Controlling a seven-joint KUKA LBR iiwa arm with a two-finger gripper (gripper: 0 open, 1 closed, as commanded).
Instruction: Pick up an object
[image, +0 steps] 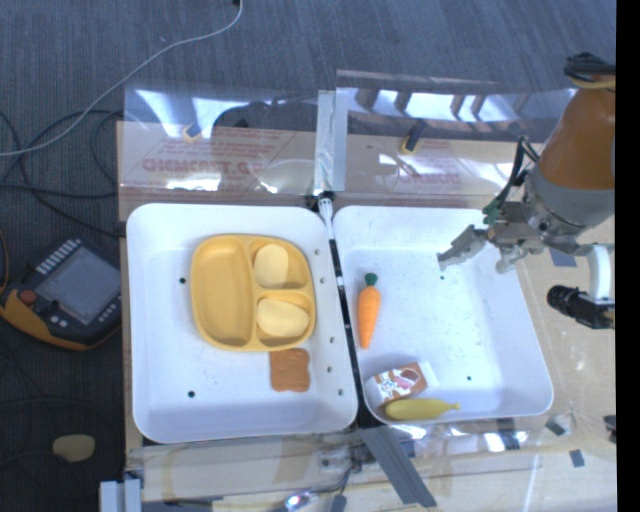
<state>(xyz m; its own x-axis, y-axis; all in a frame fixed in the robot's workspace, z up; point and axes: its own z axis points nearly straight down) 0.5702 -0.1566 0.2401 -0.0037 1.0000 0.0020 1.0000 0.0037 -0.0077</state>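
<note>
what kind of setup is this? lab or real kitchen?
Most likely a robotics lab test bench, not a kitchen. Two shallow white bins, left bin and right bin, hold toy food such as a carrot and banana; a teach pendant and loose cables lie on the carpet.

A dark grey ribbed carpet floor (120, 50) surrounds the pale wooden worktop (545, 290). Thin black and white cables (60, 130) trail across the carpet at the upper left. Left of the worktop, a grey handheld control pendant with an orange edge (62, 295) lies on the floor. Clear plastic panels (430, 110) stand along the worktop's far side, catching bright reflections of overhead light.
</note>
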